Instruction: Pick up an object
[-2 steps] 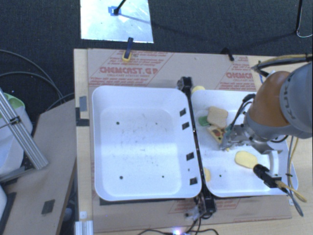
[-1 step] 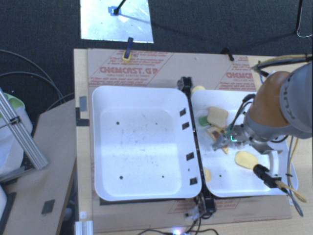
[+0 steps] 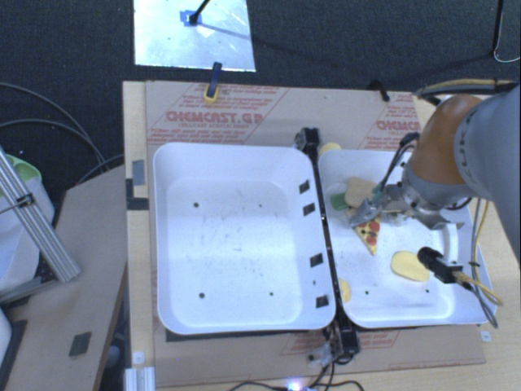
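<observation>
White plastic, both bins, and my work is all in the right bin [image 3: 399,300], where the gripper [image 3: 364,213] sits low, not far from the divider. Just below its tip lies a toy pizza slice [image 3: 369,237], orange with red spots, touching it or very nearly. I judge that to be the target.

From this slant I cannot tell whether the gripper is open or closed, nor whether it has the slice at all. I read the step as the grasp itself: down at the object, nothing lifted yet. The next move calls for a firm close across the slice, then a straight rise. That rise must stay clear of the beige piece [image 3: 358,191] just behind and the yellow oval piece [image 3: 407,265] nearby. The slice lies flat, so I reckon it could slip out.

The brown board [image 3: 269,96] under the bins carries red print reading "CHEMCAST GP". A partial repeat sits towards its far corner, and I can't read it in full.
</observation>
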`<state>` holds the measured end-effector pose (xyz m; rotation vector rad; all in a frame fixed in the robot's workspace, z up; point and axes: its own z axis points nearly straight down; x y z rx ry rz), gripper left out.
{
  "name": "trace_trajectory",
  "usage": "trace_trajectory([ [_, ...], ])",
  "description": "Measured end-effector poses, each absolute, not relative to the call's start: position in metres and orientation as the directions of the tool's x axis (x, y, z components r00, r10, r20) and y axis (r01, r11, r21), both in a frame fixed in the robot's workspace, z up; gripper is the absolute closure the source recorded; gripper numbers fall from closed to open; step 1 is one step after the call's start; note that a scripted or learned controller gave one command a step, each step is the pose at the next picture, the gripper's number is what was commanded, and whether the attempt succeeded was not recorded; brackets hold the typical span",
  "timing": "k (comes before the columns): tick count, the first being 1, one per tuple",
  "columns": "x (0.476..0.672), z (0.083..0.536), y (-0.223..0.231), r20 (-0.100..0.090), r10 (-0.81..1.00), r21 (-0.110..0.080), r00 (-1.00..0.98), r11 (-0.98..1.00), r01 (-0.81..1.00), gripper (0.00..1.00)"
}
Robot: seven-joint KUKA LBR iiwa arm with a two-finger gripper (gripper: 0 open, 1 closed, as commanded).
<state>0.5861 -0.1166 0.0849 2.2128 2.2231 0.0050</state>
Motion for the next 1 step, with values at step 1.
trace_trajectory([
  [1, 0.5502, 0.0839, -0.0919, 0.001, 1.0, -0.002, -0.002, 0.002, 1.0, 0.0],
])
